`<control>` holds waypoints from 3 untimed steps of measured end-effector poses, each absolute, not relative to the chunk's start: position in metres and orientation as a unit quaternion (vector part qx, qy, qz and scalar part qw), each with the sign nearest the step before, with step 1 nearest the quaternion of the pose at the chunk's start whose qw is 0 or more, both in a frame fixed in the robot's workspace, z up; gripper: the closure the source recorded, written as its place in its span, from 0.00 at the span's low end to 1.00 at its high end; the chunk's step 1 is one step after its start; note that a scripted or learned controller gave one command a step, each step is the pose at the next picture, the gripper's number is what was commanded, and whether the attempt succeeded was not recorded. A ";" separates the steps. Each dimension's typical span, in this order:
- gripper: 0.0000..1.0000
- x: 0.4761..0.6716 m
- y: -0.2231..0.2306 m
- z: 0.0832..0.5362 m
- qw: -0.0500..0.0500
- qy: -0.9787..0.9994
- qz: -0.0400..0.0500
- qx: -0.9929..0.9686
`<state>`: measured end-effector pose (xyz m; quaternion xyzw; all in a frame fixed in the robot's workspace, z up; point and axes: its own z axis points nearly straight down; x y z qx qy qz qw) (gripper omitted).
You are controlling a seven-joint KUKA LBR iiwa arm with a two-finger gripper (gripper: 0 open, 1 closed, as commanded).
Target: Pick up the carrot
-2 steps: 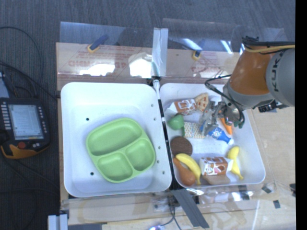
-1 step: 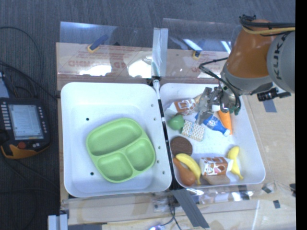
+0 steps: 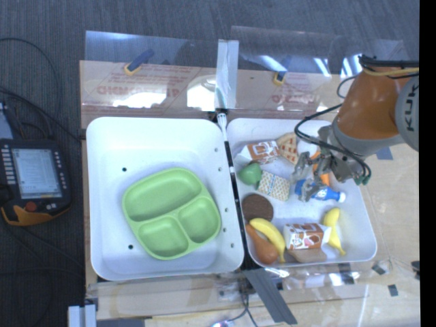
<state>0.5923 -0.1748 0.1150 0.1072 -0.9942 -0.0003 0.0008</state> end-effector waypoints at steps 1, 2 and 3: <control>1.00 0.594 -0.140 0.190 -0.004 -1.000 0.000 0.031; 1.00 0.594 -0.140 0.198 -0.004 -1.000 0.000 0.031; 1.00 0.595 -0.139 0.207 -0.006 -0.999 0.001 0.031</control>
